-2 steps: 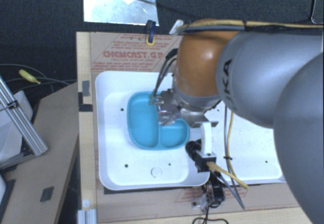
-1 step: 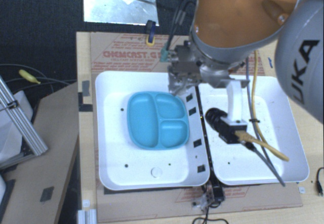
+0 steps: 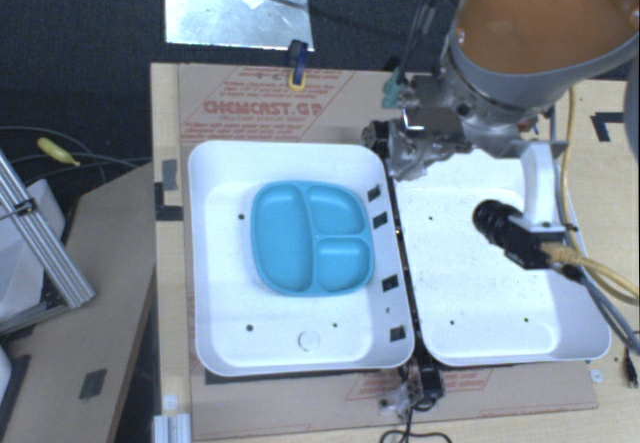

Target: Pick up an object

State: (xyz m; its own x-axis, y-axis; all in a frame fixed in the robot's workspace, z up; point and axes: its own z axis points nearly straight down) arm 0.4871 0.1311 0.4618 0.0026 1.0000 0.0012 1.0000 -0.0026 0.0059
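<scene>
Camera view: blue plate mid left bin, margins free; claw state unclear.

Even, bright overhead light, glare on white bins, arm blurred up close.

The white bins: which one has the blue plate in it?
The left white bin, the one farther from the arm, holds the blue divided plate. The right white bin lies under the arm's wrist and has no plate.
</scene>
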